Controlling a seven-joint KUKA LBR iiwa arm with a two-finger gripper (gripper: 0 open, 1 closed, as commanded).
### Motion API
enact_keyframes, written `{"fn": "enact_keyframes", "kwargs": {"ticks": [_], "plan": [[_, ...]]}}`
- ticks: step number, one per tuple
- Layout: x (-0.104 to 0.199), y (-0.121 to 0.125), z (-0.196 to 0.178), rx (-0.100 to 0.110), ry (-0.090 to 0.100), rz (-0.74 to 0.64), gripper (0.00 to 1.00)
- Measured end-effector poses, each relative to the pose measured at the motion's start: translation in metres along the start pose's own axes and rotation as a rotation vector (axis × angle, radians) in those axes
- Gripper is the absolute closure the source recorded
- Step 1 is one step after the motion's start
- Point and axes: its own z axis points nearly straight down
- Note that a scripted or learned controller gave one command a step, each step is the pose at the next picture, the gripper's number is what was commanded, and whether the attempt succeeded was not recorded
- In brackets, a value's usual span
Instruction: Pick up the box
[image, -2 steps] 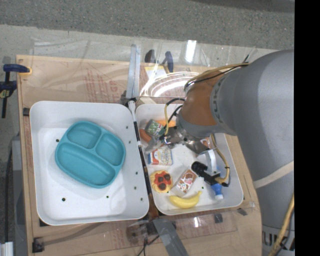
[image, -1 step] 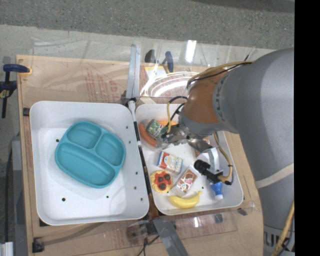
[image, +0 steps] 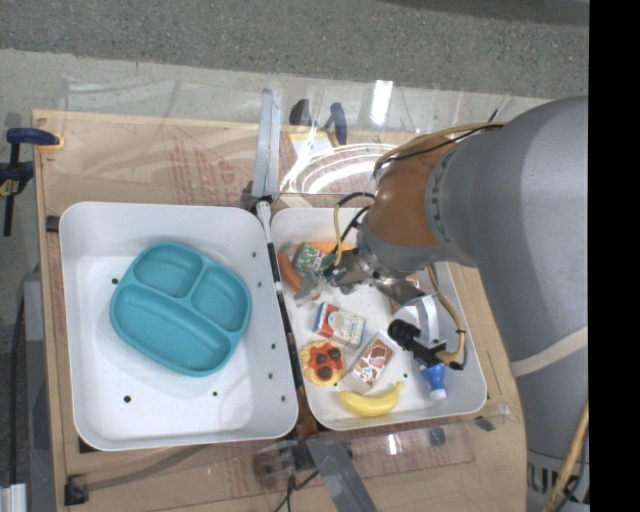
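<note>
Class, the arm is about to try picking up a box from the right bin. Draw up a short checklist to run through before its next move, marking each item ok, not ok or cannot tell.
1. Box in view: ok; one small box lies in the right bin, another box beside it.
2. Box top uncovered: ok.
3. End effector above the box: not ok; it sits nearer the bin's back, over other items.
4. Finger state: cannot tell.
5. Crowding: not ok; banana and pizza toy lie close.

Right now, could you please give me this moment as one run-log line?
arm: over right bin | hand: low at bin's far end, near green item | boxes: lying in bin, apart from hand | left bin: blue tray
</note>
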Motion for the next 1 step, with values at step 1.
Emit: {"fn": "enact_keyframes", "kwargs": {"ticks": [1], "plan": [[-0.0085, -0.0695, 0.0120, 0.002, 0.003, 0.043, 0.00]]}}
